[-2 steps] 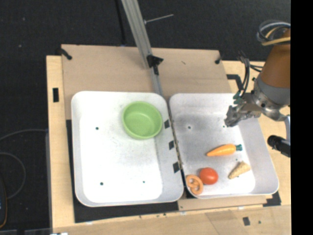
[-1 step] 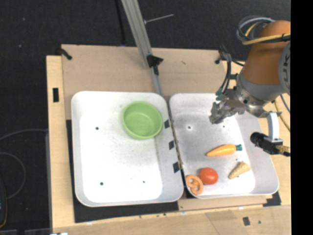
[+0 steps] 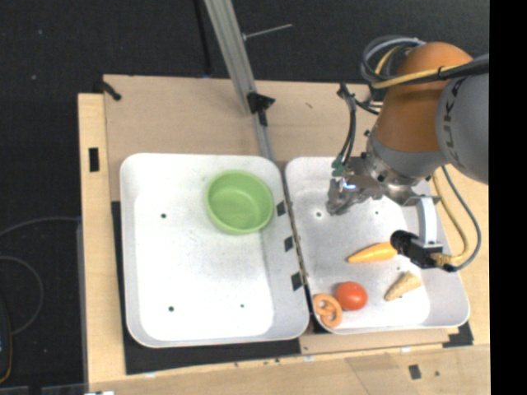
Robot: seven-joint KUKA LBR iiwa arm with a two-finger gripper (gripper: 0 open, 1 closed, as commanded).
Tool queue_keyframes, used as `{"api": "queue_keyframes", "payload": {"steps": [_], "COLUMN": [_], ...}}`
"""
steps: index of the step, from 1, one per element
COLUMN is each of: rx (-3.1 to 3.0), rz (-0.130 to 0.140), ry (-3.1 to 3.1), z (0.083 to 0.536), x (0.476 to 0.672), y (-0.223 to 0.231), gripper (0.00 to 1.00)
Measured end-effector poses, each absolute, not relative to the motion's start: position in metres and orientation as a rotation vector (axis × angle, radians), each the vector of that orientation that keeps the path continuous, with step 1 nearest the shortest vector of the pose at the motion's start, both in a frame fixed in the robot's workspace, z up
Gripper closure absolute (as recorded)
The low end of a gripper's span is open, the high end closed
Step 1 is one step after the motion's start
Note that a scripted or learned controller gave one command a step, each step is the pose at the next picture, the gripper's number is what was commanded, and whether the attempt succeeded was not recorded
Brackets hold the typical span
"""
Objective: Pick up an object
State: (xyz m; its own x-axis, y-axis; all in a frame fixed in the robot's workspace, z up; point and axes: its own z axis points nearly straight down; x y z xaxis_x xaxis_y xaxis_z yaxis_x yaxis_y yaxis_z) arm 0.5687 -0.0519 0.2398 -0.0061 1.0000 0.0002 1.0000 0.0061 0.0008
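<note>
**Carrot looks like the easiest grab**

Carrot (image 3: 371,253) lies on its side in the right bin (image 3: 317,183), near the tomato (image 3: 352,295), a cone (image 3: 403,285) and an orange slice (image 3: 327,309) at the front edge. My guess: light, stiff, slick plastic that rolls, so pinch across the fat middle. Claw (image 3: 341,197) hangs over the bin's back part, well apart from it; can't tell how wide it is. Green bowl (image 3: 240,202) sits in the left bin (image 3: 140,245).

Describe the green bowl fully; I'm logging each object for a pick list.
The round light-green plastic-looking bowl sits upright, opening upward, with nothing visible inside, its rim slightly brighter than the inside. It rests on the floor of the left white bin, in the bin's upper right part, near the edge shared with the neighbouring bin. Nothing else touches it.
</note>
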Motion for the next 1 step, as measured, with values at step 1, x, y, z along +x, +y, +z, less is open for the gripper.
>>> {"api": "queue_keyframes", "payload": {"steps": [1], "rx": [2.212], "rz": [0.004], "ry": [2.232], "z": [0.2409], "x": [0.5673], "y": [0.0118], "gripper": [1.0]}}
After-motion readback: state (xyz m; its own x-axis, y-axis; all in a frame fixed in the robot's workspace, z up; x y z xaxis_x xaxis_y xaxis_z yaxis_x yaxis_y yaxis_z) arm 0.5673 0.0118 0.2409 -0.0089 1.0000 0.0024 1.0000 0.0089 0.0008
